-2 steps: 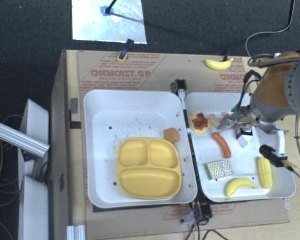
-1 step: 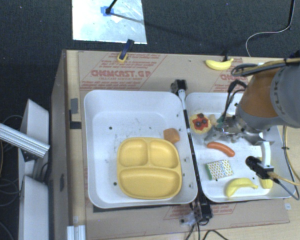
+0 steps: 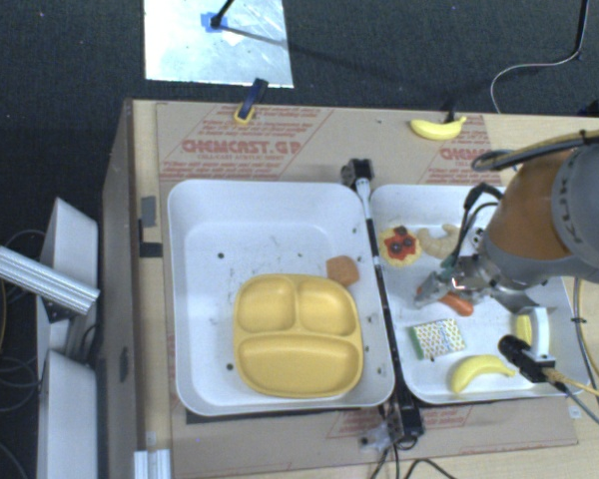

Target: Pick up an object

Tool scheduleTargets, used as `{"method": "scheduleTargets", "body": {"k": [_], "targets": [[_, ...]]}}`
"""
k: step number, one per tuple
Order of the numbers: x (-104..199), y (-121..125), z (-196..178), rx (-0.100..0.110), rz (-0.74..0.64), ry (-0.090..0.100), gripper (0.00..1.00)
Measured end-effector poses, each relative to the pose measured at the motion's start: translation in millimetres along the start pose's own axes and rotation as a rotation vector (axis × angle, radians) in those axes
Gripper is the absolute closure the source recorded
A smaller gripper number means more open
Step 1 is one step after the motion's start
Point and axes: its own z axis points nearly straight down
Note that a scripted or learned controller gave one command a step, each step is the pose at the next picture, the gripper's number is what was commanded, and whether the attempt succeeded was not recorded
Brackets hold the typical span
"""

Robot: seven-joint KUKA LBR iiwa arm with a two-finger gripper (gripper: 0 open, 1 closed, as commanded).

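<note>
Below, brown bench (image 3: 280,138); dark carpet (image 3: 50,58)

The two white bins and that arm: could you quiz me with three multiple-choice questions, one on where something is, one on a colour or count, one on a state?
1. Where does the yellow divided tray lie?
A. left bin
B. right bin
C. the floor

2. How many compartments does the tray have?
A. two
B. three
C. five

3. Where is the gripper?
A. low in the right bin
B. over the left bin
C. raised clear of the bench

Answers: 1 A, it rests on the left bin's floor. 2 B, two small ones above one long one. 3 A, it sits beside an orange piece, above the banana.
</note>
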Motion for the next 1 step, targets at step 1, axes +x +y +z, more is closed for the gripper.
{"method": "scheduleTargets", "body": {"k": [1], "targets": [[0.3, 1.1, -10.8, -0.003, -0.002, 0.001, 1.0]]}}
